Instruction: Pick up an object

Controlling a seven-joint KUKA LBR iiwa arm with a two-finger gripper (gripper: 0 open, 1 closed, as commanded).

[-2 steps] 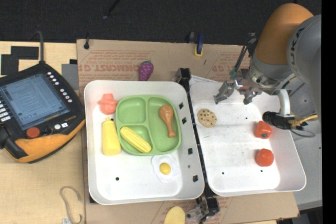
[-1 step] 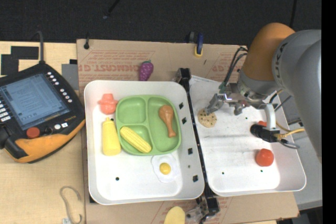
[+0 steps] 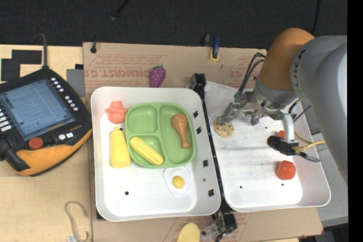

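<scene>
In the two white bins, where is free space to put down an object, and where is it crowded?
Free: the right bin floor between the cookie and red tomato, and along its front. The left bin has bare room front-left of the fried egg. Crowded: around the green tray.

- arm: big grey rounded casing, smooth, w/ orange band above wrist
- thin dark cables along wrist side
- gripper: small metal-grey assy, black bits, yellow wire nr it

Round tan cookie lying flat in right bin, red tomato well apart
</scene>
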